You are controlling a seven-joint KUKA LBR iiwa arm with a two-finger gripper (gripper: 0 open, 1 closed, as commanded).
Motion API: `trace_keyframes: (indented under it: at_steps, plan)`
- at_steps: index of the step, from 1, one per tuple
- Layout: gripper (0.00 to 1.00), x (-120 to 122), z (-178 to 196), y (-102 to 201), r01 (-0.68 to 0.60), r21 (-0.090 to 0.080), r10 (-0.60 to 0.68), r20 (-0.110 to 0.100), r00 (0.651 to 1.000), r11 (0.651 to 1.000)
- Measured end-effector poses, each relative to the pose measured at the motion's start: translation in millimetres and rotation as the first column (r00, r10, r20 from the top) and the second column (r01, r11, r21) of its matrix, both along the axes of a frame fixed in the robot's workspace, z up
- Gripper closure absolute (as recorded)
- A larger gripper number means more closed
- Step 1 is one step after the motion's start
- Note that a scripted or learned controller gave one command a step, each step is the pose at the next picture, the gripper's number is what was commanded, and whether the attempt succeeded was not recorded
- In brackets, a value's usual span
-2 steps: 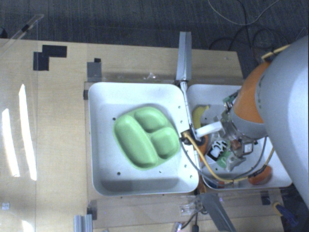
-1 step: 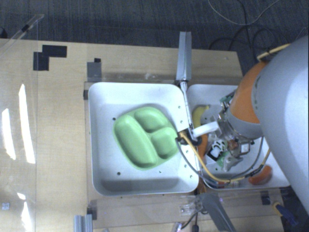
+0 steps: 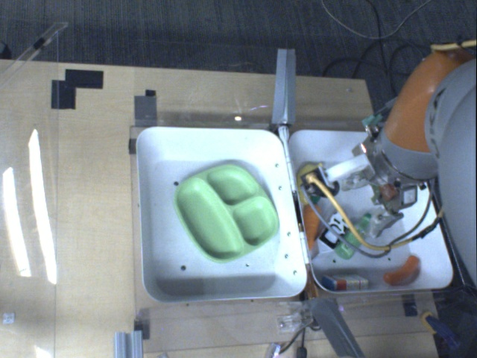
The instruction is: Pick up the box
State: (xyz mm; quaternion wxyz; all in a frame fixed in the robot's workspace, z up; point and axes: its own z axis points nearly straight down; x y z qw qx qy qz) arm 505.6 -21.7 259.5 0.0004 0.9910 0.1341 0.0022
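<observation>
The likeliest box (image 3: pixel 332 231) is a small black-and-white item lying low in the left half of the right bin (image 3: pixel 440 278), close to that bin's left wall; it is too small to be sure of its shape. A green item (image 3: pixel 346 246) sits in the same part of the right bin, touching or nearly touching it. An orange piece (image 3: pixel 309 230) is wedged against the right bin's left wall. A yellow cable (image 3: pixel 358 239) loops across the middle of the right bin and passes right over this cluster.

The gripper (image 3: pixel 386 194) hangs over the centre of the right bin, off toward its right side from the box. Whether it is spread or closed cannot be told, since wrist hardware and cable hide it. Nothing is visibly held.

The main risk, as I judge it, is crowding: a descent onto the box may catch the green item or the cable instead, or push the box against the right bin's left wall where there is no room to close around it. A tube-like item (image 3: pixel 349 282) and an orange object (image 3: pixel 402 271) along the right bin's front edge seem out of the way.
</observation>
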Motion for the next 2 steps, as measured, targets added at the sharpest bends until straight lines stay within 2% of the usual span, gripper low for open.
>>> trace_keyframes:
  at_steps: [1, 2]
  plan:
    - [0.0, 8.3, -76.0, 21.0, -0.039, 0.002, 0.039, -0.005, 0.999, 0.999]
    - [0.0, 23.7, -171.4, -71.7, -0.016, -0.002, 0.016, 0.006, 1.0, 1.0]
